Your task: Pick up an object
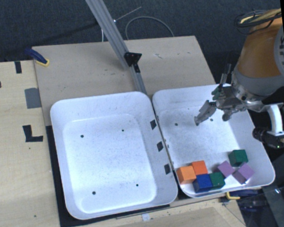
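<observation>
**Gripper spread and empty above right bin; blocks grouped at the bin's near edge**

From my remote station I see the gripper (215,112) over the upper half of the right bin (185,131), toward that bin's 2 o'clock corner. Its two fingers (204,114) stand splayed wide, with nothing between them. Behind it the orange band (260,52) and grey wrist reach in from 3 o'clock.

Right bin contents: all blocks lie along the 6 o'clock edge, well apart from the gripper. I count an orange block (186,174) touching a second orange block (199,167), a blue block (203,182) just below them, a green block (217,179) beside the blue one, two purple blocks (225,168) (244,173) toward 5 o'clock, and a dark green block (238,156) nearest the right wall.

The left bin (108,153) shows a white speckled floor.

Open room: the right bin's floor from centre to 12 o'clock is bare under the gripper. The two bins touch along their shared rim.

Surroundings: the bins sit on a light wooden bench (75,72). A metal rail (108,24) runs in from 12 o'clock to the bins' junction. Dark carpet lies beyond.
</observation>
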Controlling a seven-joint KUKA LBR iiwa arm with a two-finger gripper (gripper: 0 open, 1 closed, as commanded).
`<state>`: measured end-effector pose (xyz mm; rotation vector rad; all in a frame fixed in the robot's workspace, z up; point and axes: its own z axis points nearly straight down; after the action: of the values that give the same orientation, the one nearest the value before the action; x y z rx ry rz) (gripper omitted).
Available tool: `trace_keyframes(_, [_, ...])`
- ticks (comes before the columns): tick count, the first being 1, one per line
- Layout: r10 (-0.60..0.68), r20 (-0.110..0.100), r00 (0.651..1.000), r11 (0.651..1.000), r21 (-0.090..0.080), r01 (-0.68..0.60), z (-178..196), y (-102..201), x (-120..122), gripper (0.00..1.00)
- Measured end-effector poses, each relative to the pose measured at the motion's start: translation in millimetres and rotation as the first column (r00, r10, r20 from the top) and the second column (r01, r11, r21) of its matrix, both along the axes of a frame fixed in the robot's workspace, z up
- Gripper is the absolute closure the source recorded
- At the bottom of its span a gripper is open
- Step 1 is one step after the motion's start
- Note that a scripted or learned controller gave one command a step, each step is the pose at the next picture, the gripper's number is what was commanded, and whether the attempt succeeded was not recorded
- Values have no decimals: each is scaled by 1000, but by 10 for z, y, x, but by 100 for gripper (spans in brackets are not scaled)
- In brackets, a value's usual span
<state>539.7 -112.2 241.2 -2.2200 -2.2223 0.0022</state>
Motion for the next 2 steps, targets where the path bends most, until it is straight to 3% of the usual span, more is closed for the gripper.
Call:
trace_keyframes(1, [-2,-3,1000,1000,0,2,-300,-124,-39,0])
trace_keyframes(2, [1,9,1000,1000,-1,-1,1948,1,-353,0])
